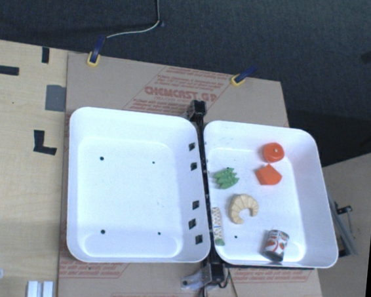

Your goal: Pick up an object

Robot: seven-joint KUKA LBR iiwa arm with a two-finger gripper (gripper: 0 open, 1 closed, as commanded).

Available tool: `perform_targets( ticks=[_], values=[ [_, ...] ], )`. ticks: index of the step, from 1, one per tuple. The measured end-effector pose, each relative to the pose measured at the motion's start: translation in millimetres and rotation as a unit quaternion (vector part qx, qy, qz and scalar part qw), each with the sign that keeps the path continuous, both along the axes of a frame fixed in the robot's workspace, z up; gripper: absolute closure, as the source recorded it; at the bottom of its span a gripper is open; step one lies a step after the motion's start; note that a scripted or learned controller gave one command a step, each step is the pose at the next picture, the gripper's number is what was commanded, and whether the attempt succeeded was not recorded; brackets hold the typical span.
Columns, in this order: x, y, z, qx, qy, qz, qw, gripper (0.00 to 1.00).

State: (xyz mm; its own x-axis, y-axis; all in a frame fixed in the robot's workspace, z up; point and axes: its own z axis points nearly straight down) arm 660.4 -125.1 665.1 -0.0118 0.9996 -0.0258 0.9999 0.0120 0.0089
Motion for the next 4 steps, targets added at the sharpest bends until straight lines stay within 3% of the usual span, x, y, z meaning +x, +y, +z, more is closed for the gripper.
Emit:
perform_targets(
  ticks=[2, 4],
  values=[
    [3.7, 1.8, 19.8, -0.0055, -0.017, 0.009, 0.9998, 1.00],
    [8.7, 4.0, 39.8, -0.0129, -0.041, 0.021, 0.9988, 1.00]
  ],
)
